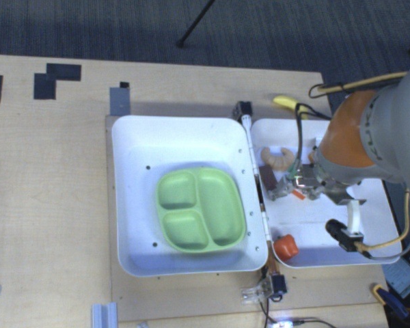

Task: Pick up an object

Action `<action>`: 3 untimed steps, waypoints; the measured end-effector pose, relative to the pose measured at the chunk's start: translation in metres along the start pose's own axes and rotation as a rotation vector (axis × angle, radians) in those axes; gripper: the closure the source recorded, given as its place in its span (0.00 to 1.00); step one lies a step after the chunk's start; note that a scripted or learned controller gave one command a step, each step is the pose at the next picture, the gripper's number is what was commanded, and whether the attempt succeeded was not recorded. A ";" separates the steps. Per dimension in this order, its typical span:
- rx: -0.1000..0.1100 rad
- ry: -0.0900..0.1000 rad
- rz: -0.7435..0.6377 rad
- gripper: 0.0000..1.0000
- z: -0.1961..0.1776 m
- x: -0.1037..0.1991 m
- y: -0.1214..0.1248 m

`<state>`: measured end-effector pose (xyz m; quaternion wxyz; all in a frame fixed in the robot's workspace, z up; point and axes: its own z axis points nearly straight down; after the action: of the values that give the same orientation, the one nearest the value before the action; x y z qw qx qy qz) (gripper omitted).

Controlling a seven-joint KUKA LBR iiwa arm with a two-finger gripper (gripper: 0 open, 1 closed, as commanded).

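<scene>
Objects for the pick lay in the right bin (369, 251), which sat just beside the left bin (133, 183) on the counter (48, 217), the two sharing a divider so that the arm (369, 132) could reach both from one side. Inside the right bin, a tan curved piece (278, 158) rested near the far wall, a small orange object (285, 247) sat in the near corner close to the divider, and a dark brown item (266, 178) lay along the divider wall. The gripper (292, 185) hung low over that bin, between the tan piece and the orange object, likely lowered there to try for something close to the divider. Whether its fingers were wide, narrow or closed on anything could not be told, since the wrist and cables cluttered the view. A green divided tray (199, 209) filled the middle of the left bin, apart from the arm.
</scene>
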<state>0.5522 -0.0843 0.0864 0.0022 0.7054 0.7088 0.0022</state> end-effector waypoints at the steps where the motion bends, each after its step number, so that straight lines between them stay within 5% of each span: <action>1: -0.005 -0.001 -0.003 1.00 -0.012 0.000 0.002; 2: -0.001 -0.004 0.001 1.00 0.000 -0.074 0.048; 3: -0.001 -0.002 -0.002 1.00 -0.087 -0.071 0.110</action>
<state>0.6622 -0.1551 0.1740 0.0032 0.7046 0.7096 0.0020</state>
